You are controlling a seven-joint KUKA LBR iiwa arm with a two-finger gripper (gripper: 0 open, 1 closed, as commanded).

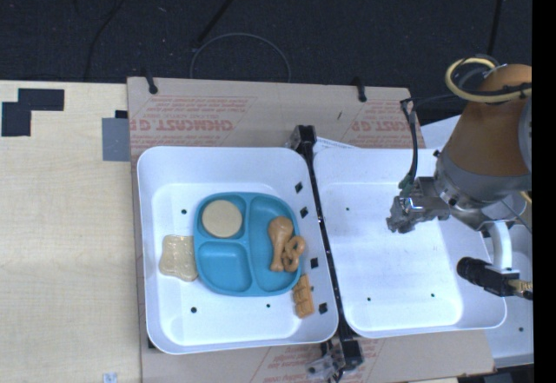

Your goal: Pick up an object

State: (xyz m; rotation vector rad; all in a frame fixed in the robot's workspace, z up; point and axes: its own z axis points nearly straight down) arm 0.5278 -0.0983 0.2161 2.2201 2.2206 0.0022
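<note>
A blue divided plate (pixel 228 273) lies in the left bin (pixel 165 173). On it sit a round tan cookie (pixel 221 218) and a brown pretzel-like piece (pixel 286 244). A pale bread-shaped piece (pixel 178 257) lies just left of the plate, and a small orange-brown piece (pixel 302 296) lies by the plate's lower right edge. My gripper (pixel 405 214) hangs over the right bin (pixel 382 303), near its right-hand middle, well apart from all these objects. I see nothing between its fingers.
A black divider (pixel 317 234) runs between the two bins. The arm's orange band (pixel 491 129) and grey body fill the right side. Cardboard (pixel 261 116) lies under the bins, and a light wooden bench top (pixel 61 242) stretches to the left.
</note>
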